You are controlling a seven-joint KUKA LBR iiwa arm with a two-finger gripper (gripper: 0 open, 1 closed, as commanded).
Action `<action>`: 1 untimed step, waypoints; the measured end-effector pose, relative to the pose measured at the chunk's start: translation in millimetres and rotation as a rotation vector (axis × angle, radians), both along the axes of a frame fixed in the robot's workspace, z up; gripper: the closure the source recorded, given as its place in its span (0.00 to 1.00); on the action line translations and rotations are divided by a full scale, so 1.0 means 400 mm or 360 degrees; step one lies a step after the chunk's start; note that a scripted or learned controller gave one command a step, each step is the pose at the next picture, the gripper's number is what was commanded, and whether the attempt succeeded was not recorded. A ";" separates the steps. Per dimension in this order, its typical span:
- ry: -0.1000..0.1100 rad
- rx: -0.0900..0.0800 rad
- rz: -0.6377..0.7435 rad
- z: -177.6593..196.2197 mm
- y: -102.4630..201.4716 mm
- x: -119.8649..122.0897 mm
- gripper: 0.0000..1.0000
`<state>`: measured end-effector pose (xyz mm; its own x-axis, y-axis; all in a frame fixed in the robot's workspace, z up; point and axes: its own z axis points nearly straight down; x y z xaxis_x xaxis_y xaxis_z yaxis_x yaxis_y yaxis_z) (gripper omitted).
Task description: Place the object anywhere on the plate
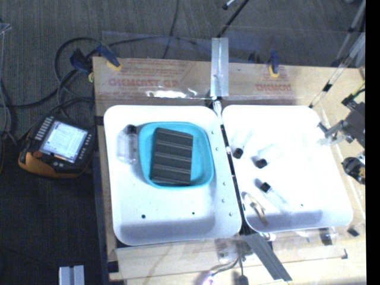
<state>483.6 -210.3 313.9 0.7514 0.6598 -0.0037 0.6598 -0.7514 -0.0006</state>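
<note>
On the blue plate (202,159) in the left bin (119,206), the dark ribbed block (173,155) lies flat. My fingers' state: I cannot tell. Risk: a further grasp could drag the block off.

We identify the plate (203,159) as a light-blue, roughly square dish with rounded corners and a raised rim. It lies flat in the left bin, in that bin's far half and slightly right of its centre. We identify the object (173,156) as a dark grey rectangular block with parallel ridges running across its top face. It lies flat on the plate, near the plate's centre, long axis running near to far, tilted slightly clockwise.
</note>
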 end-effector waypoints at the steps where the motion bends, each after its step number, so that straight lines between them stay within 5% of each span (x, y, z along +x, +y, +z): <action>1: -0.0001 -0.0002 -0.0171 0.183 -0.015 0.001 0.00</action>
<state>483.9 -216.4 386.9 0.8177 0.5756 -0.0039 0.5756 -0.8177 0.0011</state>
